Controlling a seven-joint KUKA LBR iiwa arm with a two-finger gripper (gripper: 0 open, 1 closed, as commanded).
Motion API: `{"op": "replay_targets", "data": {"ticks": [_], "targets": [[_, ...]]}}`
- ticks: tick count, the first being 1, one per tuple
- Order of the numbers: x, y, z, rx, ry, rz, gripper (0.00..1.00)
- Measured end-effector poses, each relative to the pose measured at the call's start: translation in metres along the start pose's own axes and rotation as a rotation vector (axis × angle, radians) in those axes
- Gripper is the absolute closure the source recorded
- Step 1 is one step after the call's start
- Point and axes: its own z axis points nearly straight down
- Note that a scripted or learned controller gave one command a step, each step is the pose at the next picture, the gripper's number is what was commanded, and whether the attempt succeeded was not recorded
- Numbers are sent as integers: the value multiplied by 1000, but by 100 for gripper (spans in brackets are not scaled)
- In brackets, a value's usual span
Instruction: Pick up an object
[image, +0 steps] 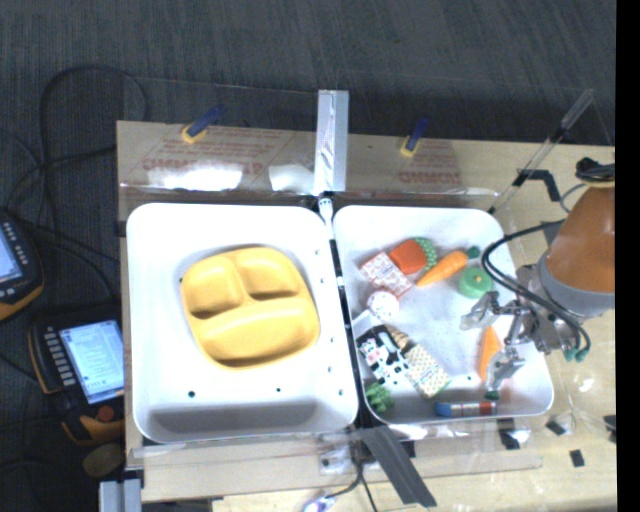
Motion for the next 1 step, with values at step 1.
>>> {"op": "replay_targets", "data": {"ticks": [1], "targets": [[-13,-12,46,3,-9,42,0]]}}
